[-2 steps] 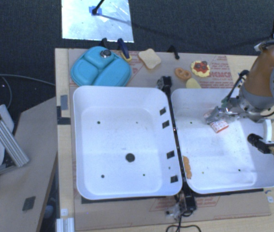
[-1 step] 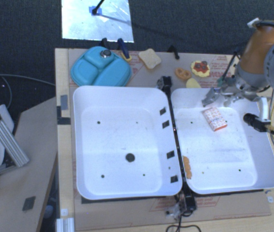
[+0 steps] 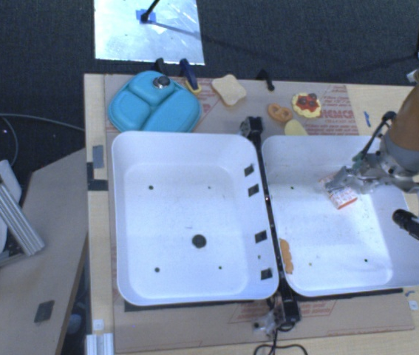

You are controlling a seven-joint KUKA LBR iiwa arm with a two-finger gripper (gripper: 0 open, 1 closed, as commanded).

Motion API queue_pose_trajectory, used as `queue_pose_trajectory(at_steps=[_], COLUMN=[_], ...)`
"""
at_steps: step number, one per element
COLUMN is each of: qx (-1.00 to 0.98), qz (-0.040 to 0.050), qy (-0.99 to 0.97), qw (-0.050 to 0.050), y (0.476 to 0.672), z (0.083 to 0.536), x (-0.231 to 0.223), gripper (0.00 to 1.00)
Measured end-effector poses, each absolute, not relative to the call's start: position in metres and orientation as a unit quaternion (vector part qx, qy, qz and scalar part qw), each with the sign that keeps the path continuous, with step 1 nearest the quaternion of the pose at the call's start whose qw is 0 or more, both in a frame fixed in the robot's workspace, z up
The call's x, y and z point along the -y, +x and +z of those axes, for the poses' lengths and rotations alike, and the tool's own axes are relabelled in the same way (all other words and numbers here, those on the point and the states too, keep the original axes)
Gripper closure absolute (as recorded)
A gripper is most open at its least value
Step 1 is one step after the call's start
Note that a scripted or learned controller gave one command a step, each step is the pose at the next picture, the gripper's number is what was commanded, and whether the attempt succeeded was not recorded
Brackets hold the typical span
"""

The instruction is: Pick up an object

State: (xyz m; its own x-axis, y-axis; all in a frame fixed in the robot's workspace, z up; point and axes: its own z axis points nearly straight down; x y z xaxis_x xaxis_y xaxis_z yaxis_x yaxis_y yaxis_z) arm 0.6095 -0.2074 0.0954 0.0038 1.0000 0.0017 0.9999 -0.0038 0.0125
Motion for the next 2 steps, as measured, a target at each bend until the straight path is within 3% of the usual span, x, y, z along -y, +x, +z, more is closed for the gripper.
queue_pose_trajectory(at_steps=[1,2], qx=[-0.711,-0.708], qz=[0.0026,0.0018], qy=[0.704,0.707], qw=[0.003,0.003], y=[0.665,0.670], z=[0.086,0.086], x=[0.154,0.199], gripper=[0.00,0.00])
